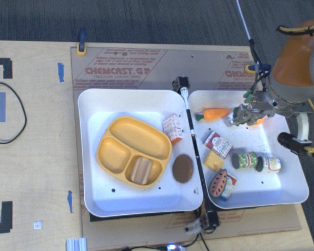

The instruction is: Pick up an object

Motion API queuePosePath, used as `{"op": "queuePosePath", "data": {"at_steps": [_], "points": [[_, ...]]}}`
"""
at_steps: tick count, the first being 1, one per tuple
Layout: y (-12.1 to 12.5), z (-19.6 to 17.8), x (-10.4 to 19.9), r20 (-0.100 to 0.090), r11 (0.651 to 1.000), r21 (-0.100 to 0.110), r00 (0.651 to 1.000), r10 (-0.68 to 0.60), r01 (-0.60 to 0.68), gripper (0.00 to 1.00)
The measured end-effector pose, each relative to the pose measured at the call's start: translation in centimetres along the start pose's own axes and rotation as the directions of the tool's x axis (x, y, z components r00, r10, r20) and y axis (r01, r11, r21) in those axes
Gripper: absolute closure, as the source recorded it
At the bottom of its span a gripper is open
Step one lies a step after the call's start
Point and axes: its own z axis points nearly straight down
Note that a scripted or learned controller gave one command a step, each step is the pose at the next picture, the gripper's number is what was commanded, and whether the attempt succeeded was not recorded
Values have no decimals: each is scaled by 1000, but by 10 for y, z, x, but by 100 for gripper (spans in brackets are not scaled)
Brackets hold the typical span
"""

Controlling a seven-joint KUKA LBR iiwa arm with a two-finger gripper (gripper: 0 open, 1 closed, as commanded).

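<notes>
My gripper [242, 116] hangs over the back of the right bin [288, 192], just right of an orange carrot [215, 114] that lies by the bin's far rim. An orange bit shows beside the gripper at its lower right. In the same bin lie a red-and-white packet [218, 144], a yellow block [213, 161], a green-labelled jar on its side [247, 160], a small white bottle [270, 164] and a red strawberry-like toy [219, 184].
The left bin [94, 192] bears a yellow divided tray [132, 149] with a tan piece in one compartment, a crumpled red-and-white wrapper [172, 126] and a brown disc [182, 168]. A black divider rail [192, 140] runs between the bins.
</notes>
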Motion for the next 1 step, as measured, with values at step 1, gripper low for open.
{"op": "queuePosePath", "data": {"at_steps": [1], "points": [[-98, -54, 18, -1, 1000, 3, 1000, 2, -2, 100]]}}
